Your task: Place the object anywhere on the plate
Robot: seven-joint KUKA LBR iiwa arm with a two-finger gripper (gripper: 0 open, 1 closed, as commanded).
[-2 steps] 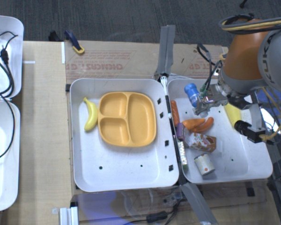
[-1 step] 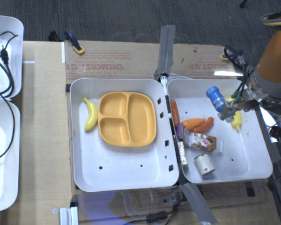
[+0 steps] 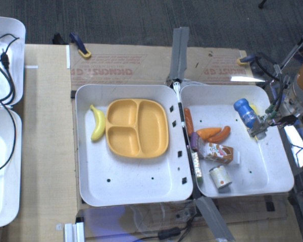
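Camera view: two white bins are sitting side by side on the bench. Left bin (image 3: 91, 185) is holding the plate (image 3: 138, 127), a yellow-orange one with three compartments, lying flat in the upper middle of the bin. A banana (image 3: 97, 124) is lying just beside the plate's left edge, on the bin floor, not on the plate. All three plate compartments are showing bare.

Right bin (image 3: 272, 178) is holding the clutter. A blue bottle (image 3: 245, 113) is lying tilted in the upper right part, cap end pointing up-left. The gripper (image 3: 258, 131) is sitting right at the bottle's lower end, arm (image 3: 293, 97) reaching in from the right edge. Gripper looks to be touching or nearly touching the bottle, but can't tell from this angle whether it's clamped, released or actually grasping it.

Left part of the right bin: a reddish sausage-shaped item (image 3: 188, 121) is lying along the left wall, and an orange carrot-like piece (image 3: 209, 133) with a second sausage (image 3: 222, 133) is lying just right of it, the two touching. Below those, a small carton (image 3: 218, 153) is lying on its side, and a small can (image 3: 220, 177) is lying near the lower wall, apart from the carton.

Bottle is well apart from the plate, in the other bin.
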